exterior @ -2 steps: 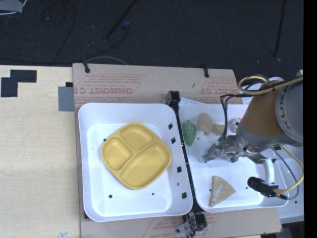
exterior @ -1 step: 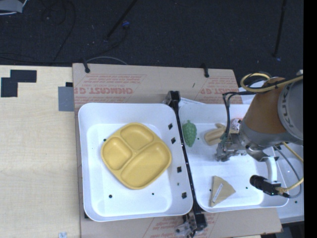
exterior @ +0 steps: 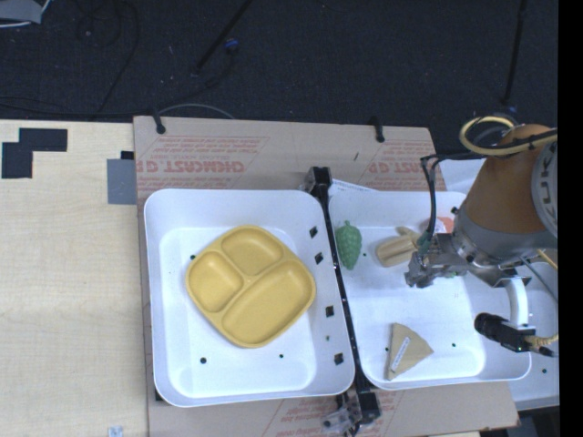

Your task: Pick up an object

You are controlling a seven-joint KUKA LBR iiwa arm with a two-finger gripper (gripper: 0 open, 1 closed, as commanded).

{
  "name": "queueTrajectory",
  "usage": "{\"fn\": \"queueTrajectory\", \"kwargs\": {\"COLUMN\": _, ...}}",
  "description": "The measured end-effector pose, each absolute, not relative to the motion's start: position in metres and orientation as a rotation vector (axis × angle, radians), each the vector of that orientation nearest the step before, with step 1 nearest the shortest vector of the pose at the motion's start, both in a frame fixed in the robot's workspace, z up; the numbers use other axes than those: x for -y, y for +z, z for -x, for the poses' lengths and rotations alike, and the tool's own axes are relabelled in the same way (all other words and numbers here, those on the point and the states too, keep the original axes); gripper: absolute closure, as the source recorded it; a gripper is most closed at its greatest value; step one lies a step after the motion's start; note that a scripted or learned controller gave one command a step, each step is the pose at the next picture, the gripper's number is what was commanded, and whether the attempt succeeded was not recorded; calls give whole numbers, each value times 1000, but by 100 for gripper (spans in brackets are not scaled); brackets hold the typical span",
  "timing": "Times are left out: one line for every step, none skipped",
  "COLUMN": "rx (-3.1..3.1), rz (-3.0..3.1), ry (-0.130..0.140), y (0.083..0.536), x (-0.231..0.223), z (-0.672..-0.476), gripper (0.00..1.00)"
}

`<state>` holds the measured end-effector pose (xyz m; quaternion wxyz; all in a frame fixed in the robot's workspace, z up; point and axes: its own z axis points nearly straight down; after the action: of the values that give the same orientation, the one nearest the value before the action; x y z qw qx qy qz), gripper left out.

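Yellow plate (exterior: 251, 286) in left bin (exterior: 173, 371); claw (exterior: 422, 271) low over right bin (exterior: 460, 367).

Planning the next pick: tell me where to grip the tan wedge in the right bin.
Grip the tan wedge across its narrow upper tip, coming straight down from above. It lies flat on the right bin floor, apart from other items, and it tapers there, so the fingers would likely span it.

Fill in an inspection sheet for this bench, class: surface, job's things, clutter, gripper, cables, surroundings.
Surface: two white bins, left bin and right bin, on cardboard.
Job's things: green object, tan piece, tan wedge, all in right bin.
Clutter: yellow divided plate in left bin.
Gripper: gripper low over right bin, beside tan piece; grasp unclear.
Cables: black cables at the arm; more on dark floor.
Surroundings: wooden tabletop on the left.
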<state>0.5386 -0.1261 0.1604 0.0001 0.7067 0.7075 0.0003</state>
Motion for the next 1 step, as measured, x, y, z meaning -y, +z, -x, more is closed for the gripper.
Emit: {"fn": "queueTrajectory", "kwargs": {"rx": -2222, "rz": -2218, "ry": 2, "y": 223, "x": 125, "z": -537, "gripper": 100}}
